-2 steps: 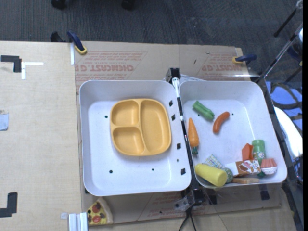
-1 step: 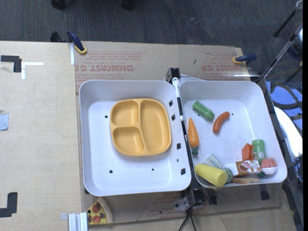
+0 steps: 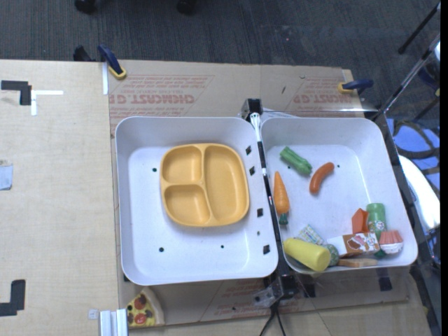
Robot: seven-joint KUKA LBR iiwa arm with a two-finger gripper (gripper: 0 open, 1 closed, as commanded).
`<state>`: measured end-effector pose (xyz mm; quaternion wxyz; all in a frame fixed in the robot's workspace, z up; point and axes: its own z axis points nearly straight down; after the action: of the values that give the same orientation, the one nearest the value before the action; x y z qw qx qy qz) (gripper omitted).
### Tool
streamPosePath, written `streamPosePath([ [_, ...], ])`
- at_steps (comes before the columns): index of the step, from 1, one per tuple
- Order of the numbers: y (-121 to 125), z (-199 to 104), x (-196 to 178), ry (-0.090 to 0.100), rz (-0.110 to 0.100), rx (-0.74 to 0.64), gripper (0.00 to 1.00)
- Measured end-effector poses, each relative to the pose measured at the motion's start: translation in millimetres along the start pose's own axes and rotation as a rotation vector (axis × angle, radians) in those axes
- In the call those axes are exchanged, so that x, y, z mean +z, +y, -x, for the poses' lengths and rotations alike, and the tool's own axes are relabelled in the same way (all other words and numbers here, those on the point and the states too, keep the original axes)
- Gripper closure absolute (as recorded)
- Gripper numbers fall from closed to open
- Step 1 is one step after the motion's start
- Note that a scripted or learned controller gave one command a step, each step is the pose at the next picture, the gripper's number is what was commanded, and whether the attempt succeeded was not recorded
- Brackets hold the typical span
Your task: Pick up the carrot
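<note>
The carrot [image 3: 281, 195] is orange with a small green top at its near end. It lies lengthwise along the left wall of the right bin [image 3: 364, 133], close to the divide between the two bins. Nothing touches it.
The right bin also holds a green pickle [image 3: 295, 160], a red-orange sausage [image 3: 321, 176], a yellow cylinder [image 3: 307, 253], a green bottle [image 3: 376, 217] and several small packets at the near right. A yellow divided plate [image 3: 205, 185] sits in the left bin [image 3: 140, 250]. A toy pizza slice [image 3: 142, 310] lies outside, below the left bin.
</note>
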<state>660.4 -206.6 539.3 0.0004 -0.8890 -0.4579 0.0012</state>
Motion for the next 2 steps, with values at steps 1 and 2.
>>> streamPosePath([
  [1,4.1,6.1,-0.6,0.0,0.001,-0.015,0.0],
  [2,-2.8,-2.7,-0.4,-0.001,-0.001,-0.143,0.0],
])
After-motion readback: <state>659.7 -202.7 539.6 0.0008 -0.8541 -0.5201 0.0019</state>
